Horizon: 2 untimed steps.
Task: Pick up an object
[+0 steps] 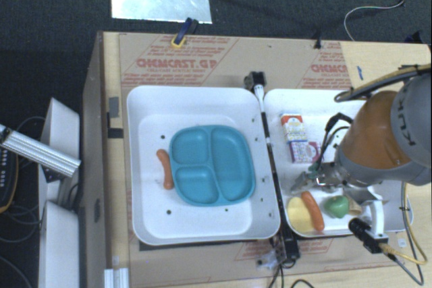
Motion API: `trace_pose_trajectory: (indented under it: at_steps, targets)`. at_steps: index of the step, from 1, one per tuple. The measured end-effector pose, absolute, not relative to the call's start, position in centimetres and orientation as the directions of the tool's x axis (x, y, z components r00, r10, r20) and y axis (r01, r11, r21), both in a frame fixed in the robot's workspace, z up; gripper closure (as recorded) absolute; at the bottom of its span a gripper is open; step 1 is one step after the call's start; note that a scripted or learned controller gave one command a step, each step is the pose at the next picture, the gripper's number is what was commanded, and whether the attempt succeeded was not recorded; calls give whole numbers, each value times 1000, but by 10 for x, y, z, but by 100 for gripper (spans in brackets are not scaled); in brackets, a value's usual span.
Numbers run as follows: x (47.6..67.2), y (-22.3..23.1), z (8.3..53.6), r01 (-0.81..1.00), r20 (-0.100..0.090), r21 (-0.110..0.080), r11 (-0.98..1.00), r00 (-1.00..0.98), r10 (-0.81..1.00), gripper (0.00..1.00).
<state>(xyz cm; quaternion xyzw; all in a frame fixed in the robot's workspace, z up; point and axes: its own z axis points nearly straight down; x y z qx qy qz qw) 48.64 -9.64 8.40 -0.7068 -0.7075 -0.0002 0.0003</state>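
We observed two white bins side by side on the bench. The left bin (145, 165) held a blue tray (211, 165) with three compartments and, just beside its left edge, a sausage (165, 168) lying with its long axis running near to far.

The right bin (317, 101) held the remaining objects. A carton (295, 137) lay toward the far side, its long axis running near to far. At the near edge sat a yellow item (297, 216), with a second sausage (312, 210) resting on it at a slant, and a green item (337, 206) just beside that sausage on the right.

The arm (378, 138) reached in from the right and covered much of the right bin. The gripper (322, 177) hung low over this bin, between the carton and the near cluster. Its state could not be determined; the wrist and cabling hid the tip, and we saw no object held.

We judged the second sausage to be the nearest candidate. It lay just toward the near side of the gripper, slightly left of the green item. Its long axis ran diagonally, from far-left to near-right. A grasp across that axis would call for a short move toward the near edge. The yellow item beneath it and the green item alongside left little clearance, so a disturbed or missed pick was a fair risk.
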Motion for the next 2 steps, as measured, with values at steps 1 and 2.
trace_pose_trajectory:
  at_steps: [1, 2]
  targets:
    - [583, -145, 85, 1000, -1, 3, 2, -2, 1000, 0]
    - [497, -192, 86, 1000, 15, -2, 10, -10, 1000, 0]
